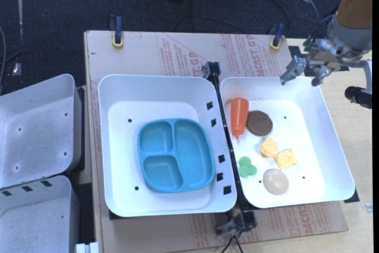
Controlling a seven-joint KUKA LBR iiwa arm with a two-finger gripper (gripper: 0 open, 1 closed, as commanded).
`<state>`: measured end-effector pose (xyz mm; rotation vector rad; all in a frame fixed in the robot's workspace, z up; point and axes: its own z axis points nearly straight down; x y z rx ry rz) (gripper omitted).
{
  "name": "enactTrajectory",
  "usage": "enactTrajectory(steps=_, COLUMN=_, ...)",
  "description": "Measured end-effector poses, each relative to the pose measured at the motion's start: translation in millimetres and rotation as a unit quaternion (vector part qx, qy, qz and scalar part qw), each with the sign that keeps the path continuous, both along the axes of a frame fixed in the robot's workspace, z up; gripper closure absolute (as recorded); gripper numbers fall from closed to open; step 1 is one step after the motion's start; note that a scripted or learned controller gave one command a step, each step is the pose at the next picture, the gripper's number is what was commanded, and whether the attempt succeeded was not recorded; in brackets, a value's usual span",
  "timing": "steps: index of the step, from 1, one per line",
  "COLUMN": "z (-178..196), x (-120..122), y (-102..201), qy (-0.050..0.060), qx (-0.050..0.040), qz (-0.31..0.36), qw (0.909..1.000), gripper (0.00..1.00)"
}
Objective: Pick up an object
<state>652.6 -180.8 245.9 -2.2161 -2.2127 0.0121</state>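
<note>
Here the gripper (302, 72) hangs over the right bin's (334, 145) far edge, fingers apart and holding nothing; the carrot (238, 116) lies nearest, leftward, lengthwise near-to-far.

One fixed camera, mounted above the bench, looks down at a slant. Both shallow white plastic bins fall within the frame: the left bin (112, 127) sits near the centre, the right bin (331, 145) toward the right side. The flat brown cardboard sheet (177, 53) under the bins runs toward the top of the frame, with dark speckled floor (53, 3) beyond it. The grey arm with its orange band (358, 6) enters at the upper right corner. Distance is moderate; the whole bench top is nearly in view.
</note>
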Motion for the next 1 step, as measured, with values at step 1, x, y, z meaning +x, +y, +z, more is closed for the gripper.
enactTrajectory(steps=1, z=8.7, x=2.5, y=0.7, qy=-0.007, qx=-0.0012, qz=0.001, qw=1.0000, gripper=0.00)
